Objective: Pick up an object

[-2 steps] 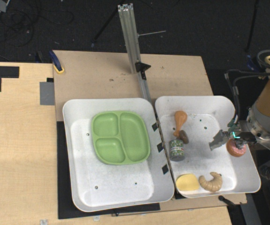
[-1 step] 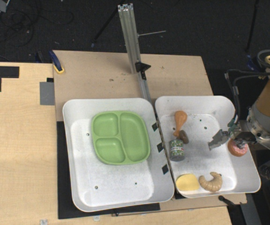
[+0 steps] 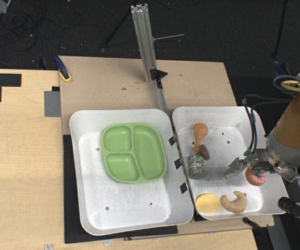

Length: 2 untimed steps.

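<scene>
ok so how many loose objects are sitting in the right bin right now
5. A drumstick near the top, a small can below it, a yellow piece and a croissant at the front edge, and a red item by the gripper. The arm may hide more.

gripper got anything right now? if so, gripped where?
Cannot be told. The gripper sits low in the right bin beside a red round object, but nothing is visibly between its fingers.

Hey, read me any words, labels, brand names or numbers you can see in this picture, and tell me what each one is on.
No text can be read.
The small can in the right bin has a printed label, too small and blurred to read.
The green divided plate in the left bin shows no markings.
</scene>
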Available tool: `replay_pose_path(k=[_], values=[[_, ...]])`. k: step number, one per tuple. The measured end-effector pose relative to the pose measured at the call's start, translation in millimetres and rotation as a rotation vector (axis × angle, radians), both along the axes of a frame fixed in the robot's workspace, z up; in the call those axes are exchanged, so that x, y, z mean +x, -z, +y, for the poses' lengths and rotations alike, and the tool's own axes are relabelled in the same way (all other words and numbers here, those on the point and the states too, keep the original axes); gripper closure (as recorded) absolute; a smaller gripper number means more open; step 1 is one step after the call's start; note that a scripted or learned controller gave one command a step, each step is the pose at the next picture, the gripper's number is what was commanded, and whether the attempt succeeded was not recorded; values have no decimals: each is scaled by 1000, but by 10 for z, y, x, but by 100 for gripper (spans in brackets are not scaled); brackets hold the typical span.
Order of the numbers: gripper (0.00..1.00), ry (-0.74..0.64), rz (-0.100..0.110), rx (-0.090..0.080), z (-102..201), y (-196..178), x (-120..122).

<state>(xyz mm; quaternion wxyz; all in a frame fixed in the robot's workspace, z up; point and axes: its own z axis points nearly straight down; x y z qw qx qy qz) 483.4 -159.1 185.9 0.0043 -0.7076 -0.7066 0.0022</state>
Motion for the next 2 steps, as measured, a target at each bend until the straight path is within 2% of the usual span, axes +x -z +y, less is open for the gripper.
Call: replay_pose_path(k=[1, 2], values=[[0, -1, 0, 1, 53, 635, 9], [0, 0, -16, -4, 49, 931, 38]])
